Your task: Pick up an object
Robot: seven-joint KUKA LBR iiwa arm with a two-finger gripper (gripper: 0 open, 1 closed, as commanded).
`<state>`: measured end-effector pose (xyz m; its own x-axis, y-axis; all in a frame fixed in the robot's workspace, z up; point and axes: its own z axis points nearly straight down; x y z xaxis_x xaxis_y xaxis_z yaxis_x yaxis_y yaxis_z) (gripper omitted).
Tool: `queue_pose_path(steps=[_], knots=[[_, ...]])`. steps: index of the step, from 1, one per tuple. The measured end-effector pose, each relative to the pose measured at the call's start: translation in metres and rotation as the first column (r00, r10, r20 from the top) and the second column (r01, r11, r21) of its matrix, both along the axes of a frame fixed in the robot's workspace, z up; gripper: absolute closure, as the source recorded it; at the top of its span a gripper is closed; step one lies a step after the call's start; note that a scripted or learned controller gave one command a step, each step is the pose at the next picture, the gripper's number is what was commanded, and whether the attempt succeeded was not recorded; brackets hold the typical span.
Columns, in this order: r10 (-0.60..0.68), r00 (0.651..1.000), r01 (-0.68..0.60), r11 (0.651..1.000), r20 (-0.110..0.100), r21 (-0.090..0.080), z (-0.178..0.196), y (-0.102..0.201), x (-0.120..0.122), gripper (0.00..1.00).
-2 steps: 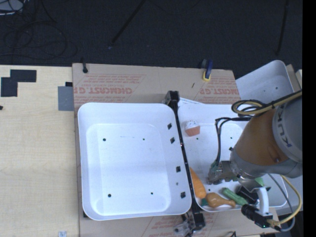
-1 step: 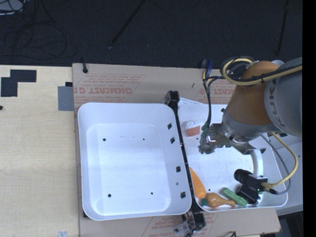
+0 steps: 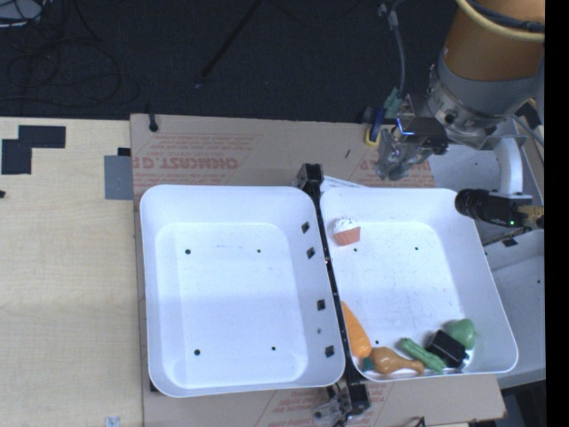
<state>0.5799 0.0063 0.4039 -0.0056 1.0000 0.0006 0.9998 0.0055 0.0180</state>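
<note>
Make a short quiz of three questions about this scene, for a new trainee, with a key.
1. True or false: the small pink-and-white cupcake toy lies in the right white plastic bin.
2. Which thing lies along the right bin's left wall, near its front corner? A) the long orange carrot toy B) a blue cup C) a yellow ball
3. Fill in: the two-finger gripper hangs above the ____ rim of the right bin.

Key
1. True; it lies near the bin's back left corner.
2. A.
3. Back; the gripper is over the brown cardboard sheet, apart from all the toys.
</note>
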Motion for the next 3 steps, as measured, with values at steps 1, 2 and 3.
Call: queue_pose_path(steps=[1,2,3], knots=[[-0.012,1.0,0.011,1.0,-0.025,-0.001,-0.035,-0.054,-0.054,1.0],[0.001,1.0,-0.001,1.0,-0.028,0.001,-0.075,0.019,-0.104,1.0],[-0.002,1.0,0.002,1.0,-0.008,0.0,0.013,0.052,-0.023,1.0]])
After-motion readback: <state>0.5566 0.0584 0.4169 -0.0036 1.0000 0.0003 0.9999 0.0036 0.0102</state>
